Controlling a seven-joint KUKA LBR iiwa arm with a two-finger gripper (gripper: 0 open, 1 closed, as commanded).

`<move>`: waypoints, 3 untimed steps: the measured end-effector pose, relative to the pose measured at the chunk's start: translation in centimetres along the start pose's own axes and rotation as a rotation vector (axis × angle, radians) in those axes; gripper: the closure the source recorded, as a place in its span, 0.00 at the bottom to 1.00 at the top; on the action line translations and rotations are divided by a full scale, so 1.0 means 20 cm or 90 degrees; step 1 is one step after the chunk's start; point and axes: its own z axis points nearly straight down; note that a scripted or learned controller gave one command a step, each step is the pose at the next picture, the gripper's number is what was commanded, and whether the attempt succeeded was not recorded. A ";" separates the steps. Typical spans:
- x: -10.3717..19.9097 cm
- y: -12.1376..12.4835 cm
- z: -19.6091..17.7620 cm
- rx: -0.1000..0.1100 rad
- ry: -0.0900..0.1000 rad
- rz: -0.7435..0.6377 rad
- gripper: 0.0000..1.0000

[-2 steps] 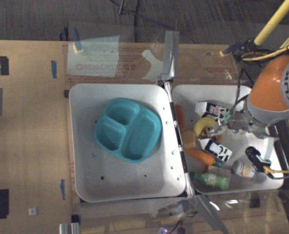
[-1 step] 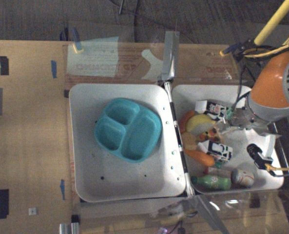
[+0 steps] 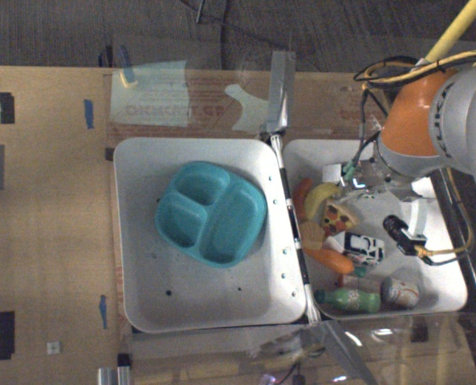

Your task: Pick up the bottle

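The green bottle (image 3: 349, 299) is seen lying on its side at the near edge of the right bin (image 3: 450, 295), well apart from the gripper (image 3: 369, 179), whose state cannot be told.

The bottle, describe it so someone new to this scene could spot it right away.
Look in the right-hand shallow white bin, along its near wall. There the green plastic bottle lies on its side below an orange carrot. It is the only green, long object among the toys.

Green bottle (image 3: 348, 299) lying on side along right bin's near edge, cap pointing left.
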 end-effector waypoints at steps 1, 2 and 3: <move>0.28 -0.22 -0.46 0.013 0.006 -0.026 1.00; 0.00 -0.15 -1.07 0.012 0.005 -0.082 1.00; -0.11 0.20 -1.70 0.010 0.005 -0.148 1.00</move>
